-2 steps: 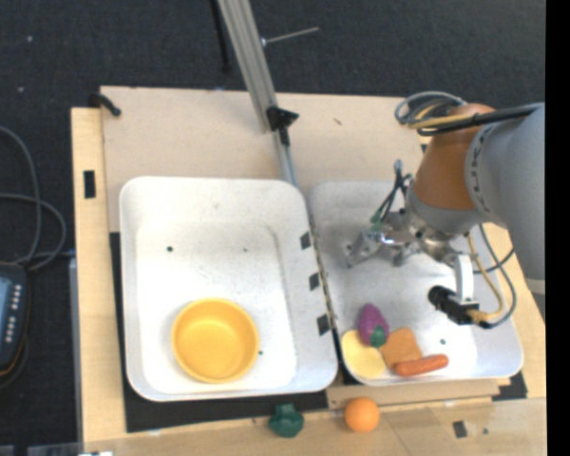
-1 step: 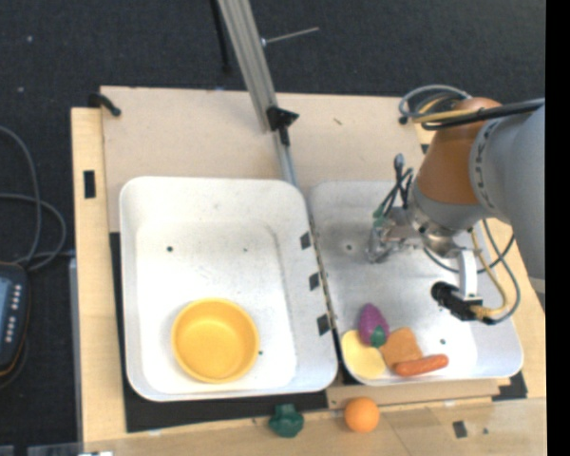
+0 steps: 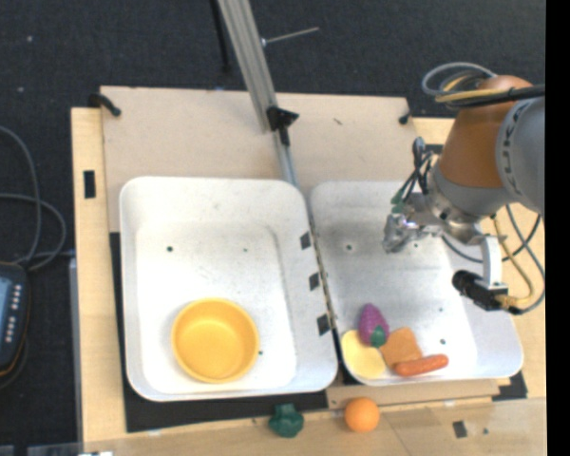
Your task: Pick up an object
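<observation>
Toy food lies bunched at the front of the right bin point(image 3: 475, 350): a purple eggplant-like piece point(image 3: 370, 322), a pale yellow piece point(image 3: 361, 355), an orange chunk point(image 3: 400, 344) and a red-orange carrot-like piece point(image 3: 421, 366). A yellow bowl point(image 3: 215, 339) sits in the left bin point(image 3: 152, 217). My gripper point(image 3: 397, 233) hangs over the upper middle of the right bin, well behind the food pile, pointing down. Nothing shows between its fingers, and their spacing is too small to read.
An orange ball point(image 3: 361, 414) and a green piece point(image 3: 286, 421) rest on the bench in front of the bins. A metal pole point(image 3: 255, 65) slants in from the top to the gap between the bins. Cables trail from the wrist at the right.
</observation>
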Robot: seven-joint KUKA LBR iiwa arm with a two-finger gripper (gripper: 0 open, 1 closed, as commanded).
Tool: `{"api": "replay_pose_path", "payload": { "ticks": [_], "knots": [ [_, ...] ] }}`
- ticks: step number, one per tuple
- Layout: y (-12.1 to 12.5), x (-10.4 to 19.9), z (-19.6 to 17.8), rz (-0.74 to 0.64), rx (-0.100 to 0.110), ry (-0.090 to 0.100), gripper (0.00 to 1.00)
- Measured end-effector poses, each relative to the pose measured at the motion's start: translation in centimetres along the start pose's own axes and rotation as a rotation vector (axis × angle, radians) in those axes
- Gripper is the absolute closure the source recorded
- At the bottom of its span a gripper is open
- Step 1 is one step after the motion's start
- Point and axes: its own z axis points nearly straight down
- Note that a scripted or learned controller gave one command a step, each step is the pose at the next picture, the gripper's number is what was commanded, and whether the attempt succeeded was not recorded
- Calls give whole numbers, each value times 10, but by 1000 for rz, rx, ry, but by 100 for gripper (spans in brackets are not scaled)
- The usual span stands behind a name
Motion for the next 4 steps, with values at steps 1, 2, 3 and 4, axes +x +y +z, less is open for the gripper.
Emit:
{"api": "replay_pose_path", "payload": {
  "ticks": [1,2,3,4],
  "knots": [
    [1,-1,-51,-4,4,0,100],
    [-1,45,-47,-4,5,1,100],
    [-8,84,-53,-5,6,3,100],
    [-13,135,-69,-5,4,2,100]
  ]
}}
